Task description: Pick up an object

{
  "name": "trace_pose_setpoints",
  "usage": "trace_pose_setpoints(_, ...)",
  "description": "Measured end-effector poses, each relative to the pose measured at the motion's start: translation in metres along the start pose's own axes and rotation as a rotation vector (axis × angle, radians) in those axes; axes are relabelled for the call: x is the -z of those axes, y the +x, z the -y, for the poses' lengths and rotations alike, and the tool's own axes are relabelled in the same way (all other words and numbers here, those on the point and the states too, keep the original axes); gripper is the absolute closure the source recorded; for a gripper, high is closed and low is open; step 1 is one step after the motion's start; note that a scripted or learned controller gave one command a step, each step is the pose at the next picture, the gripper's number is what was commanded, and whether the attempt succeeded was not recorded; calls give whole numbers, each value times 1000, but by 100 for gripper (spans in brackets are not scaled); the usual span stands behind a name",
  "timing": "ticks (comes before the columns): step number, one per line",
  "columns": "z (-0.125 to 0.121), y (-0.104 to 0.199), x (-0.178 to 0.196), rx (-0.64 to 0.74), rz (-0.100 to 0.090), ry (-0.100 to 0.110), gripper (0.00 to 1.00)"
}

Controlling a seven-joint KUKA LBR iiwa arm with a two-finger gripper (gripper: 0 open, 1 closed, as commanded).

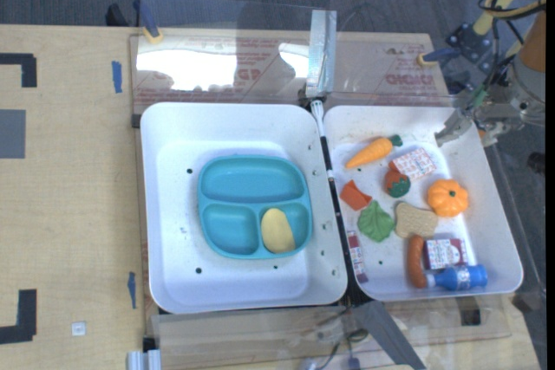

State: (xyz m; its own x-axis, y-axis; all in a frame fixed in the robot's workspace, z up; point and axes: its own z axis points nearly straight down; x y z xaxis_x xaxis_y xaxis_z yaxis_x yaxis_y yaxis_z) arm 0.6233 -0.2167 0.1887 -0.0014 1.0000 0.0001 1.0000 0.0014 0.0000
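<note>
The right bin point(494, 186) holds a loose pile of toy food. An orange carrot point(368, 152) lies at its far left, next to a small red-and-white carton point(413, 162) and a red-and-green fruit point(397, 183). An orange pumpkin point(447, 197) sits near the right wall. Nearer the front are a green leaf point(376, 222), a tan cracker point(416, 219), a sausage point(416, 262), a red-and-white box point(445, 252) and a blue bottle point(460, 277). My gripper point(454, 126) hangs over the bin's far right corner, apart from all of them, with nothing seen in it.
In the left bin point(165, 186) sits a teal divided plate point(251, 186) with a yellow potato point(277, 230) in its front right compartment. A red wedge point(354, 194) and a small bar point(353, 254) lie by the divider. Clear panels point(260, 56) stand behind both bins.
</note>
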Motion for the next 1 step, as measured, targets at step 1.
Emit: trace_pose_setpoints(1, 4, 30, -94, 170, 5, -16, 0)
